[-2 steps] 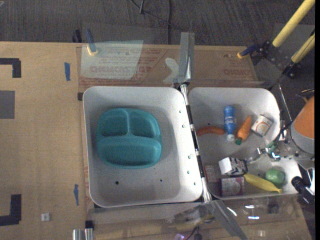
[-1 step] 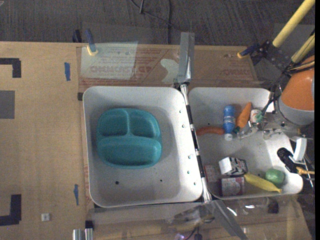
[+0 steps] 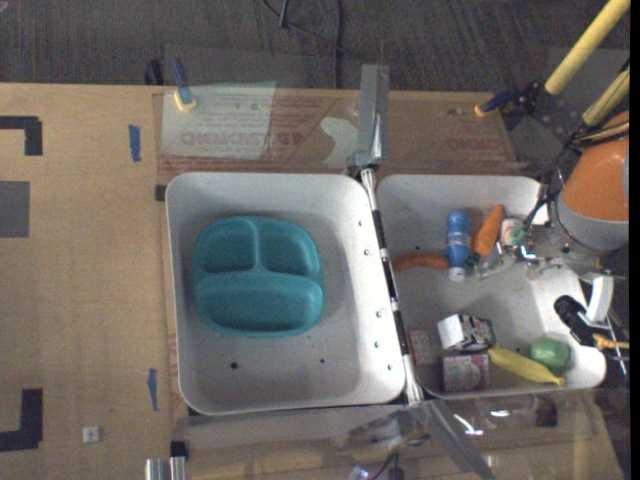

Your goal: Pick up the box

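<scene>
Whether the gripper's (image 3: pixel 505 256) fingers were apart or together could not be told; it hovered beside the blue bottle (image 3: pixel 458 240), while the box (image 3: pixel 462 371) lay well below that bottle.

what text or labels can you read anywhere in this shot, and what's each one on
None reads clearly.
Clear sheet behind the left bin: a line of large reddish letters, seemingly mirrored, too blurred to quote.
Box in the right bin: printed faces, too small to read.
Blue bottle: label blurred.
</scene>
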